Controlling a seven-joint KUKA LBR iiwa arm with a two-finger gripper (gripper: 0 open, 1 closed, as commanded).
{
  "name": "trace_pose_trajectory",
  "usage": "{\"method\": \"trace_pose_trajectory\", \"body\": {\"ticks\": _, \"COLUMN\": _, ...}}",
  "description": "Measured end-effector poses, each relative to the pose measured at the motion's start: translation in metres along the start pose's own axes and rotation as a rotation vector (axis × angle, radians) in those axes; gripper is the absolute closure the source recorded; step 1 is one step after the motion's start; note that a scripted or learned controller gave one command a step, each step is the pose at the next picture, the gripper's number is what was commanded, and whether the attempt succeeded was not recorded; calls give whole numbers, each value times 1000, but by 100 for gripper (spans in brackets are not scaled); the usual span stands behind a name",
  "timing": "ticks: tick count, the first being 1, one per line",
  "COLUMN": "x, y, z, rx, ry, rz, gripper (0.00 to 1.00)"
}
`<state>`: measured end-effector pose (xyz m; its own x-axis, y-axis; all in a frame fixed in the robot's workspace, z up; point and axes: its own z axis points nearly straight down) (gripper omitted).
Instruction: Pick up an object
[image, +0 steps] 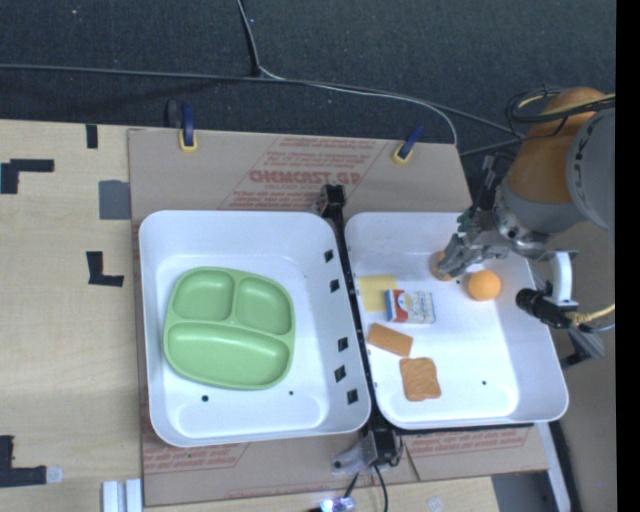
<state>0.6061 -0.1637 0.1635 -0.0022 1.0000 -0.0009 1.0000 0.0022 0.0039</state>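
Two shallow white bins are seen side by side on the surface (60, 300). In the left bin (160, 240) a green divided plate (230, 327) is laid flat. The right bin (530, 390) carries the loose things: an orange ball (483, 286) in the upper right of the bin, a small printed carton (411, 305) near the middle with a yellow block (373, 292) touching its left side, and two tan crackers (390, 341) (420, 379) lower down.

The arm is brought in from the right of the frame, and the end effector (452, 260) is lowered into the upper part of the right bin. Whether it is apart or together cannot be told; nothing is seen clamped in it.

The nearest thing is judged to be the orange ball, which lies just beside the end effector, to its lower right in the frame and apparently not touching. Being round, it has no long axis, so no wrist turn is called for. The carton lies to the lower left, a little farther off, its long axis running left to right. A short shift toward the lower right would be needed to centre over the ball.
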Motion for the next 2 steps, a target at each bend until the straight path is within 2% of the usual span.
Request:
{"method": "trace_pose_trajectory", "body": {"ticks": 1, "x": 3, "y": 3, "z": -64, "rx": -2, "ry": -1, "rz": 0, "gripper": 100}}
{"method": "trace_pose_trajectory", "body": {"ticks": 2, "x": 3, "y": 4, "z": -112, "rx": 0, "ry": 0, "rz": 0, "gripper": 100}}
